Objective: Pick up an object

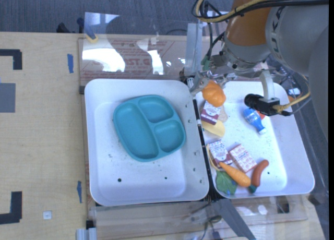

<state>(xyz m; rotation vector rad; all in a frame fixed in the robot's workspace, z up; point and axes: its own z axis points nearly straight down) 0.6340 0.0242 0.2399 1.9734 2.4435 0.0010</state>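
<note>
While the big grey arm [282, 20] leans over the right bin [297, 150], its gripper [213, 85] sits at the bin's far left corner. I cannot tell how its grip stands. An orange toy [214, 94] sits right under it. Nearer me lie small packets [236, 155], a carrot [235, 174] and a sausage [259, 172]. Off to the gripper's left, a blue plate [150, 127] rests in the left bin [104, 181].

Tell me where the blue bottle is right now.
The blue bottle lies in the right bin, toward its upper middle, right of the orange and just below a black part of the arm.
</note>
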